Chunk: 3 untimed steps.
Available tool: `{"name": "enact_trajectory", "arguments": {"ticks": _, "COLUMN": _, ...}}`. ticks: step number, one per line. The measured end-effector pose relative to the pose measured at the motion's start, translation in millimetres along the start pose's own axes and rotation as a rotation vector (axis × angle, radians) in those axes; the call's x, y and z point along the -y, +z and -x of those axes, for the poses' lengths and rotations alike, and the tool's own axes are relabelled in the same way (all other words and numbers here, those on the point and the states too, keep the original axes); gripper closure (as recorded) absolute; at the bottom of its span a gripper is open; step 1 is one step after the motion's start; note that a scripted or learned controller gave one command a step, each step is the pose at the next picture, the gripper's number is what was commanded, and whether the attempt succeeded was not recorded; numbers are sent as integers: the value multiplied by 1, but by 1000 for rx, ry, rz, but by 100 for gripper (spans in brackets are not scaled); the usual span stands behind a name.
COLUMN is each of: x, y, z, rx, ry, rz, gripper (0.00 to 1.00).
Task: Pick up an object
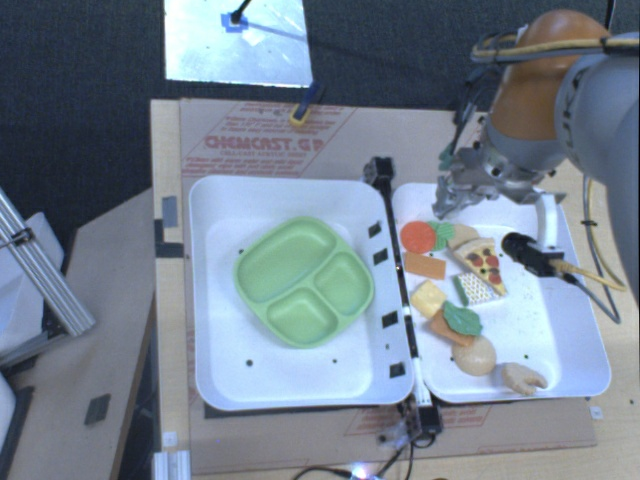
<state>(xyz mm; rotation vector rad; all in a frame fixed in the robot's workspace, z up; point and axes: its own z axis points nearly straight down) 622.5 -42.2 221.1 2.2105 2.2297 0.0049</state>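
End effector (447, 206) first: mine hung low over the far left corner of the right-hand bin (590, 363), and from this slanting view I could not tell how it was set, so I make no claim about it; nothing showed in its grip. The nearest candidate for the pick was the round red-orange toy slice (418, 236), which lay on the bin floor just toward the camera and slightly left of my tip, close by but apart from it. Being round, it offered no long axis to line up with, so I judged the coming move to be a short shift toward the near-left and then a descent. Touching that slice on its right sat a small tan piece (461, 233), and beyond it the pizza wedge (482, 260), whose long axis ran diagonally toward the near right. Below the slice lay an orange block (427, 265), then a yellow cheese piece (428, 297) and a green leaf (462, 319). Crowding there could have made a clean closure harder, I thought. Across the divider, the left bin (215, 368) held a green sectioned plate (303, 281), well apart from my reach, both bins resting on the table (110, 258).
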Motion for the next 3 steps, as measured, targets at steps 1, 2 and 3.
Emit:
{"name": "enact_trajectory", "arguments": {"ticks": 1, "x": -37, "y": 5, "z": -33, "rx": -1, "ry": 1, "rz": 0, "gripper": 100}}
{"name": "enact_trajectory", "arguments": {"ticks": 2, "x": -23, "y": 2, "z": -34, "rx": 1, "ry": 5, "rz": -3, "gripper": 100}}
{"name": "enact_trajectory", "arguments": {"ticks": 3, "x": -34, "y": 6, "z": -29, "rx": 2, "ry": 3, "rz": -1, "gripper": 100}}
